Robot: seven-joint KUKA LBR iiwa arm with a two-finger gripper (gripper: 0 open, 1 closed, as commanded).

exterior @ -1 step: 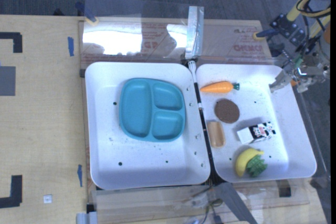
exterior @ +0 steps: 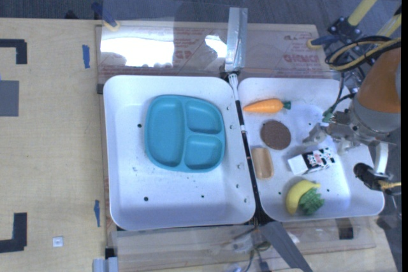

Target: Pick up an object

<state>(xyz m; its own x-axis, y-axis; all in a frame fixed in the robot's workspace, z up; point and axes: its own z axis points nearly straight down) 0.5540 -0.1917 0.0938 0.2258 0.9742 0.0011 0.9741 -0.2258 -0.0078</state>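
From the camera view above the counter (exterior: 44, 137), we see our arm reaching in at the right side, its orange band above the wrist, and the end effector (exterior: 328, 134) low over the right-hand bin (exterior: 366, 197). We cannot tell how it is set, since the wrist hardware and cabling crowd that spot, and nothing shows gripped in it. Just below and slightly left of the end effector lies a small white pack with black marks (exterior: 311, 160), the nearest candidate, close to it though we cannot tell whether they touch. Further left sits a round brown disc (exterior: 276, 134), and beyond and below it a tan bread-like piece (exterior: 262, 162) lies along the bin's left wall. Up and to the left of the end effector rests a carrot (exterior: 264, 106), and well below it a banana (exterior: 297, 193) touches a green leafy piece (exterior: 312, 201). Far to the left, in the other bin (exterior: 127, 200), lies a blue divided tray (exterior: 185, 132). We judge the step in hand to be the approach, with no pick made yet. The next move calls for settling on one thing, most likely the white pack, centring over it, lowering straight down, closing on it, and lifting clear of its neighbours.
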